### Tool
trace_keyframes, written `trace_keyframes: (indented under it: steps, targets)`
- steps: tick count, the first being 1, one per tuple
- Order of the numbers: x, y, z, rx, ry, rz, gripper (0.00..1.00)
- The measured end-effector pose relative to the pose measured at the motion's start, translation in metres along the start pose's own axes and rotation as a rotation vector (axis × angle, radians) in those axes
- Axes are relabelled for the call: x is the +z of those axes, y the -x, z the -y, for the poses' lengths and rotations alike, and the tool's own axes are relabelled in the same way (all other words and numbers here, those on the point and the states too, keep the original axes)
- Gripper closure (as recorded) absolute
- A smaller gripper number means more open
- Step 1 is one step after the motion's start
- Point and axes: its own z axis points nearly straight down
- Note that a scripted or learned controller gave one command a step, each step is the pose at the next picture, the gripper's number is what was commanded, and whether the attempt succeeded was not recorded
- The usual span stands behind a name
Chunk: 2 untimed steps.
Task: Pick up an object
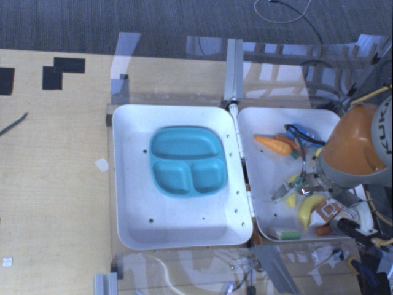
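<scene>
My gripper (293,186) hangs low in the right bin (261,183), under the orange band of the arm (353,143). It looks open, its grey fingers (281,193) spread over a small yellow-green piece (291,199). Nothing shows between them. A yellow banana (309,206) lies just below and right of the gripper. An orange carrot (273,144) lies toward the bin's back, with a blue object (301,133) behind it. The arm hides much of the bin's right side.
A green stick (288,233) and a red piece (323,229) lie along the right bin's front wall. The left bin (132,183) holds a blue divided tray (187,160). A metal rail (233,72) runs between the bins at the back.
</scene>
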Motion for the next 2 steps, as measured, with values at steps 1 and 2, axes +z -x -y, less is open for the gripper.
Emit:
trace_keyframes:
  steps: [1,2]
  targets:
    - [-0.012,0.000,-0.004,0.000,0.010,0.004,1.00]
    - [-0.096,-0.047,-0.077,0.086,-0.004,0.001,1.00]
